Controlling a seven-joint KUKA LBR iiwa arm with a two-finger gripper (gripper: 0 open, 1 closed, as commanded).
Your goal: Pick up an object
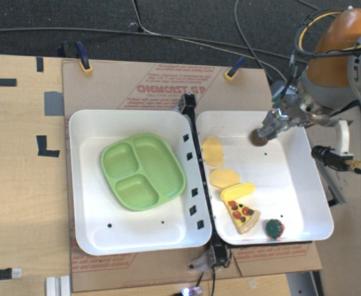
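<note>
desk (20, 165): two shallow white bins are carried side by side.

left bin (84, 165): a green divided plate (143, 171) is held, lying flat, tilted on the diagonal.

right bin (297, 177): five toy foods are held. two pale yellow rounds, the upper round (213, 151) and the lower round (224, 177), lie along the left wall; a yellow block (237, 191) is seen just below them, touching a pizza slice (242, 217); a small green and red ball (274, 228) is seen near the front right corner.

gripper (258, 137): positioned low over the bin's rear, right of centre. whether it is spread or pressed together cannot be told; nothing is seen pinched.

key relation: every candidate lies toward the view's left and front of the gripper. the upper round is judged nearest, just across bare floor; the block's long axis runs roughly left to right.
</note>
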